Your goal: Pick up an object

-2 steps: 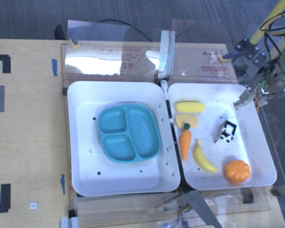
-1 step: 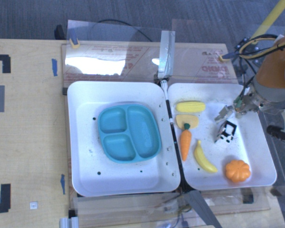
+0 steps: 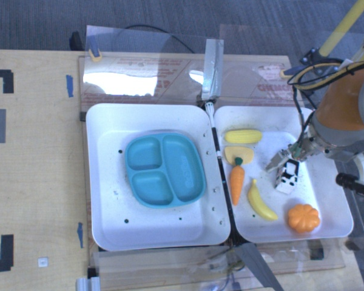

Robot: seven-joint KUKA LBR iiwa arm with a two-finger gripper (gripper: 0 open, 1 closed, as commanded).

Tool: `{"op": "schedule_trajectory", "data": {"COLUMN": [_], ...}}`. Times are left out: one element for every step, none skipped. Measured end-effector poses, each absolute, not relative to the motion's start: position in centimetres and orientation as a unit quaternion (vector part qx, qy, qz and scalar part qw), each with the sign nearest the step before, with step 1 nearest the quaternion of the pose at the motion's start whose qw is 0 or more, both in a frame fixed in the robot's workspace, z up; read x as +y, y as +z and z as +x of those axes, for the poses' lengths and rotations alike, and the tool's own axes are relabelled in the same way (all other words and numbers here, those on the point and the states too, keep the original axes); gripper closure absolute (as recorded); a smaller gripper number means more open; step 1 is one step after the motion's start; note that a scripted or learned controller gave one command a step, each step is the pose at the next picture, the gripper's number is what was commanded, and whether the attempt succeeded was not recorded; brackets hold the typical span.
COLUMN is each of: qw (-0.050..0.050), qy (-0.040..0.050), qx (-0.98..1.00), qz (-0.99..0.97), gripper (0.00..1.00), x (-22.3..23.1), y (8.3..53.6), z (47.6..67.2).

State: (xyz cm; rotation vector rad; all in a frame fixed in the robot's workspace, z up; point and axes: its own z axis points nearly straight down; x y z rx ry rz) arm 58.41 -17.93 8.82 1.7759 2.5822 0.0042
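Right bin (image 3: 337,220): banana (image 3: 261,203) beside carrot (image 3: 236,185), pumpkin (image 3: 303,217).

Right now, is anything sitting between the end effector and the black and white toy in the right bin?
Nothing visible does. The end effector hangs in the right bin just above and left of the black and white toy, with only bare white floor between. The banana and carrot lie further left.

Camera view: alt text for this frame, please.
The arm's gripper hangs in the right bin, open above a black-and-white toy, near corn, a carrot, a banana and a pumpkin. The left bin holds a blue divided plate.
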Motion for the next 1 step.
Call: {"op": "schedule_trajectory", "data": {"qw": [0.007], "qy": [0.0023], "qx": [0.823], "qz": [0.568], "gripper": [1.0], "x": [-18.1], "y": [9.95], "z": [58.53]}}
